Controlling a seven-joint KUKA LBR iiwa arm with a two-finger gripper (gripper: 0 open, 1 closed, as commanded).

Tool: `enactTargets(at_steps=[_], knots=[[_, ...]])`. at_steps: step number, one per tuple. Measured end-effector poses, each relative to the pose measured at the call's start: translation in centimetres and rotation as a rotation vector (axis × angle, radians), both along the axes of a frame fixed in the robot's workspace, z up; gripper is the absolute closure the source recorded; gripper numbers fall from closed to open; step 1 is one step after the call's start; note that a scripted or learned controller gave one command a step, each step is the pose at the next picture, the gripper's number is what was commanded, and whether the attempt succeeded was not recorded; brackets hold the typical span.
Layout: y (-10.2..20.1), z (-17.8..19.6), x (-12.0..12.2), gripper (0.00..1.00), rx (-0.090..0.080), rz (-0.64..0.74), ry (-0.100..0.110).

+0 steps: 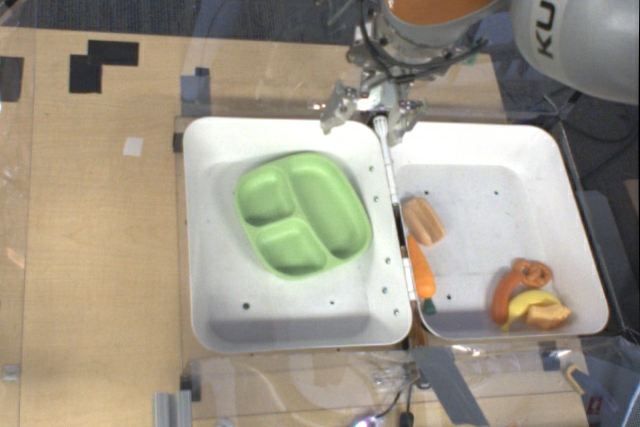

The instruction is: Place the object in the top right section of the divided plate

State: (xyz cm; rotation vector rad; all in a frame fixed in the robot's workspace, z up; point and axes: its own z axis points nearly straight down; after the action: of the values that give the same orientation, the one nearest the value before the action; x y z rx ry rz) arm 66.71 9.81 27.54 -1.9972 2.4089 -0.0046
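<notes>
Seemingly light, rigid toy food is lying in the right bin (pixel 560 175): a tan bread roll (pixel 424 220) and orange carrot (pixel 421 270) below the jaws, smooth, best pinched across their narrow width. A pretzel (pixel 528 272) and banana (pixel 527 305) are sitting further right. The gripper (pixel 372 112) is hovering over the bins' shared rim, jaws spread, holding nothing. The glossy green divided plate (pixel 302 213) is resting lower left.
</notes>
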Motion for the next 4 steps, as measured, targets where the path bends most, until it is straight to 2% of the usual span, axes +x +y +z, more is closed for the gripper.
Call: enactTargets(at_steps=[1,2,3,4], knots=[[0.4,-3.5,-0.6,0.00,-0.005,0.615,0.001],[6.0,-8.4,-5.0,0.00,-0.007,0.884,0.003],[2.2,-10.2,-5.4,0.00,-0.010,1.289,0.001],[0.6,-8.9,-0.8,0.00,-0.013,1.556,-0.003]])
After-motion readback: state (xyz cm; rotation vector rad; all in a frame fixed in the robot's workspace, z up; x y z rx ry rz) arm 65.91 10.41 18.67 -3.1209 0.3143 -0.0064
